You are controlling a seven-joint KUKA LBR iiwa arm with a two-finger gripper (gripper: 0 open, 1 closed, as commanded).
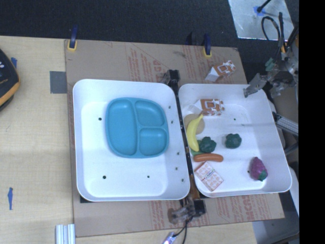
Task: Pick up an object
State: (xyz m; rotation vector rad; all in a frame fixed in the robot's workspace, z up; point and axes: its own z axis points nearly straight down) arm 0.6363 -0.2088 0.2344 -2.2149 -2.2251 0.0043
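Two shallow white bins side by side on the worktop (35, 151), inner rims meeting along the middle, both resting on a brown cardboard sheet (127, 60). Left bin (77, 136) taken up mostly by a blue divided plate (137, 127), with bare white floor all round it.

Seven loose things in the right bin (246, 111). Crowded along its left wall: a banana (192, 131) lying lengthwise beside the rim, a dark green piece (207, 145) touching the banana's lower end, an orange sausage (208, 157) just below that, and a red-and-white packet (208, 176) near the front left corner. Another printed packet (212, 106) near the back, above the banana. More room toward the right: a second green piece (233, 141) alone in the middle, apart from everything, and a purple piece (258, 169) near the front right rim. Open white floor across the back right part of the bin.

Gripper (252, 89) over the right bin's back rim, near the far right corner, reaching in from the right. Impossible to tell whether spread or closed; nothing visibly held. All seven things well apart from the gripper, toward the front and left; nearest, the upper packet and the lone green piece.

A small carton (222, 70) outside the bin, on the cardboard behind the back rim.
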